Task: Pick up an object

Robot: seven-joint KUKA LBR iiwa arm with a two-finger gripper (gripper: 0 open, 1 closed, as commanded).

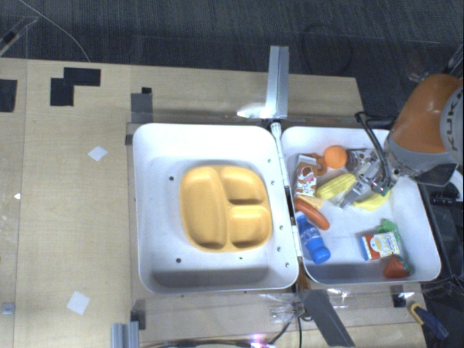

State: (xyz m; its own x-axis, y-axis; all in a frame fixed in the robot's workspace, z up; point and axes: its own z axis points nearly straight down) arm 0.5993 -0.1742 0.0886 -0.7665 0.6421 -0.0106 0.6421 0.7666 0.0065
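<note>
Beside the left bin (145,216) holding a yellow divided tray (223,207), the right bin (428,230) is crowded: orange (335,156), corn (335,187), banana (371,201), blue bottle (313,241), juice carton (380,245). Reaching from the right, the end effector (366,183) sits low among corn and banana; its grip cannot be told.

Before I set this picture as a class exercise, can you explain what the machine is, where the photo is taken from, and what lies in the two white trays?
One fixed camera looks down at a slant on a wooden bench. The grey and orange shape at the right is a robot arm; its hand is lowered into the right bin, among toy foods. There lie an orange ball, a corn cob, a sausage, a blue bottle, a small juice carton and a strawberry. The left bin holds a yellow divided plate. Whether the hand grips anything cannot be told here.
</note>
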